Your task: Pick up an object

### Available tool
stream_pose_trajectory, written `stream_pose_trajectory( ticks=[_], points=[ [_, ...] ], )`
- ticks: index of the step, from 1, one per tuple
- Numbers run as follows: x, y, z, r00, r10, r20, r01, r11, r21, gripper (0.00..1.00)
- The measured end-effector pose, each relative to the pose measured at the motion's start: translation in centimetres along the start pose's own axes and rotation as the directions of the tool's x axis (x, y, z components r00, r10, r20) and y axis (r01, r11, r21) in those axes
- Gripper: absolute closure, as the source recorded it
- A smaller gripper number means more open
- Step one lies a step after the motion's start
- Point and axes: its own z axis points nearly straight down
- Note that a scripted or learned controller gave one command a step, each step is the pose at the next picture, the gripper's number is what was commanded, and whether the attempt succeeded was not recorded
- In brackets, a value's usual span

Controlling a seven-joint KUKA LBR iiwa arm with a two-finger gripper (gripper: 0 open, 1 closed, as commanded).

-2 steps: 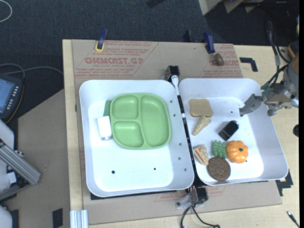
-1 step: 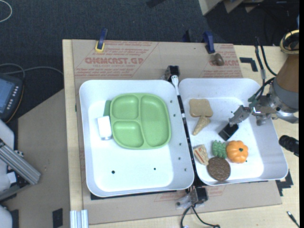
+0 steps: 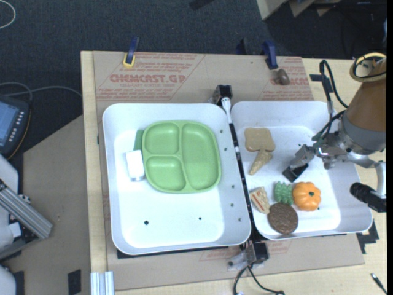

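- Gripper [image 3: 297,166] low in the right bin [image 3: 325,114], just above the toy pumpkin [image 3: 306,196]; whether jaws are open or closed: cannot tell.
- Pumpkin near the bin's front, touching green broccoli [image 3: 283,192], close above a brown cookie [image 3: 283,217].
- Probably light, stiff plastic, smooth and round: likely to slip.
- Best pinched across its widest middle, clear of the broccoli.

Glossy white plastic bins [image 3: 123,165] rest on a matt brown paper-covered bench [image 3: 184,72]; green plate [image 3: 181,155] looks smooth plastic.
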Motion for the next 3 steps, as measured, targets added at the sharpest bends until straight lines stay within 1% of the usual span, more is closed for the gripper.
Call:
stream_pose_trajectory(
  ticks=[1, 2, 3],
  points=[
    [0.1, -0.1, 5.3, 1.0, -0.001, 0.0, 0.001, 1.0, 0.0, 0.0],
    [0.0, 0.1, 4.0, 1.0, 0.001, 0.003, -0.001, 1.0, -0.007, 1.0],
    [0.1, 0.6, -2.3, 1.0, -0.002, 0.005, 0.002, 1.0, -0.013, 1.0]
  ],
)
